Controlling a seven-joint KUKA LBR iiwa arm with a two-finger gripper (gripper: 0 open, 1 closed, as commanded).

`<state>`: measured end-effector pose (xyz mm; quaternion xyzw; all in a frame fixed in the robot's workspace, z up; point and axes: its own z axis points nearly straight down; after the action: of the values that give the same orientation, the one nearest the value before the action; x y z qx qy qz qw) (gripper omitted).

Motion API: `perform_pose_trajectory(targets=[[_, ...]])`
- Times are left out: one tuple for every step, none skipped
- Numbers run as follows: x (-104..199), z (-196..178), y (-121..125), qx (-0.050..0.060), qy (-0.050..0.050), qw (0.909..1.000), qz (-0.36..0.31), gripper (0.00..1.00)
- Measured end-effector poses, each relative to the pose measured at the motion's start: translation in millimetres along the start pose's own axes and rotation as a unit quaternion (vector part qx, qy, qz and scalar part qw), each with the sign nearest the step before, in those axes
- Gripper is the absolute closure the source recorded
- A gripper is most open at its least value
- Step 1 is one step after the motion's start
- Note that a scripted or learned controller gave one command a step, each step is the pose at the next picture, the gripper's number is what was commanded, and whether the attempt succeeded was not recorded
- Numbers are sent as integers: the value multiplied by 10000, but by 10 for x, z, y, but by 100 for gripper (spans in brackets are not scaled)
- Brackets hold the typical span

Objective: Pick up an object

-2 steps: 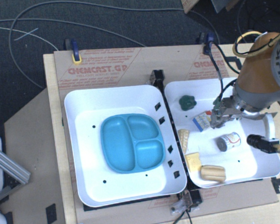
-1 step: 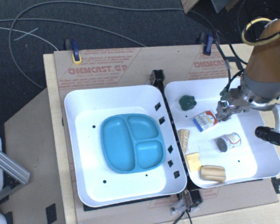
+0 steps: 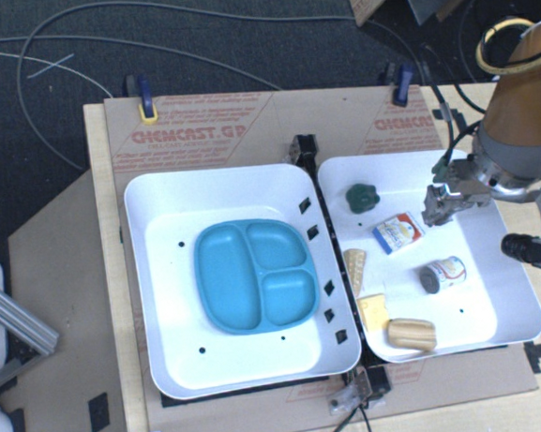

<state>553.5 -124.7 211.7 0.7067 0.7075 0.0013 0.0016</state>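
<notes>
Overhead, slanted view of a worktop (image 3: 118, 299) faced with printed cardboard, carrying two shallow white bins set side by side and joined along their shared edge by black clips. The left bin (image 3: 170, 360) contains a single blue divided plate (image 3: 255, 275) with three compartments, lying flat near the bin's centre. The right bin (image 3: 512, 283) contains the loose objects offered for picking: a dark green lump (image 3: 362, 196) near the far left corner; a small blue, white and red packet (image 3: 397, 233) just toward the centre from it; a short grey cylindrical can (image 3: 442, 273) lying on its side near the middle; a tan ridged wafer-like piece (image 3: 355, 267) beside the left wall; a pale yellow block (image 3: 372, 311) nearer the front; and a brown bread-roll-shaped item (image 3: 411, 335) touching the front rim. The grey arm with its orange band (image 3: 521, 104) enters from the right, and the gripper (image 3: 443, 203) sits low over the far right part of the right bin, just beside the packet and apart from it. No object is seen between the jaws, and whether they stand apart or together cannot be told from this angle. Two blue clamps (image 3: 148, 105) fix the cardboard at the far edge, and cables trail over the dark floor (image 3: 49, 51) beyond.
</notes>
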Motion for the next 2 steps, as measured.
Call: perform_pose_trajectory(targets=[[503,74,37,29,19,10000,-20,100],[1003,128,54,33,19,10000,-22,100]])
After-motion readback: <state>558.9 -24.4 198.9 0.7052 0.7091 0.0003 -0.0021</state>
